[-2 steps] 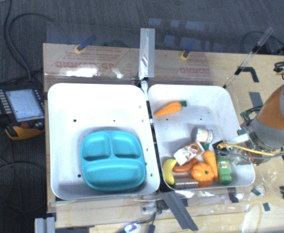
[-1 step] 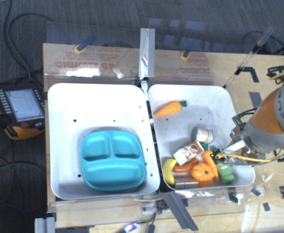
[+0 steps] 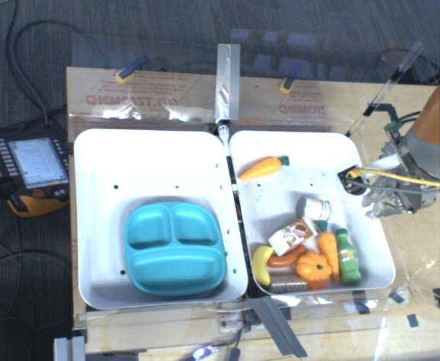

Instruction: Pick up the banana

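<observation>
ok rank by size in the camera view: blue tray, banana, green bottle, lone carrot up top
1. blue tray, clearly largest
2. lone carrot
3-4. banana and green bottle look about alike; the banana is partly hidden, so unranked

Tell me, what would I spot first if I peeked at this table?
Probably the big blue tray, sitting alone in the left bin. Next, the heap of toy food in the right bin's near corner, with the yellow banana at its left edge, and one carrot lying apart near the far side.
</observation>
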You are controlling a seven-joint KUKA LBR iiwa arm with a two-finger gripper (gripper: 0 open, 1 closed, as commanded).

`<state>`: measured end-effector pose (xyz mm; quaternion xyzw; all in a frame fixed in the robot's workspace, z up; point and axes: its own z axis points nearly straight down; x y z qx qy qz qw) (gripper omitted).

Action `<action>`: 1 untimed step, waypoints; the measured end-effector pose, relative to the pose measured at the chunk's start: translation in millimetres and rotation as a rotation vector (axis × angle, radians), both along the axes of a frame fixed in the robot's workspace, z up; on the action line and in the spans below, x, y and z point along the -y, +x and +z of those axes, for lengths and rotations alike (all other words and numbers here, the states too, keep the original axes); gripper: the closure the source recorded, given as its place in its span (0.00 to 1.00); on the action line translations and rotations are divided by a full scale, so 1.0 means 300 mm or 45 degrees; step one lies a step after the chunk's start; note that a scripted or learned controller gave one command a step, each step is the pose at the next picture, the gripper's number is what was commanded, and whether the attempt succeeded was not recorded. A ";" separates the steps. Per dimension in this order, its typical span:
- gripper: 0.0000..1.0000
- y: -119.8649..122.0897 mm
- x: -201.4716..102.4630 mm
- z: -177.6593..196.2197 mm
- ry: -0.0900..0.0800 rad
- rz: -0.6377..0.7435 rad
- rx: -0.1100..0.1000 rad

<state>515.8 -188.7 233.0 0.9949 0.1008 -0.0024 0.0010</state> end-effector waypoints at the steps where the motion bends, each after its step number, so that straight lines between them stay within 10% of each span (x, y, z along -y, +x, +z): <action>1: 0.00 0.000 0.000 0.000 0.000 0.000 0.000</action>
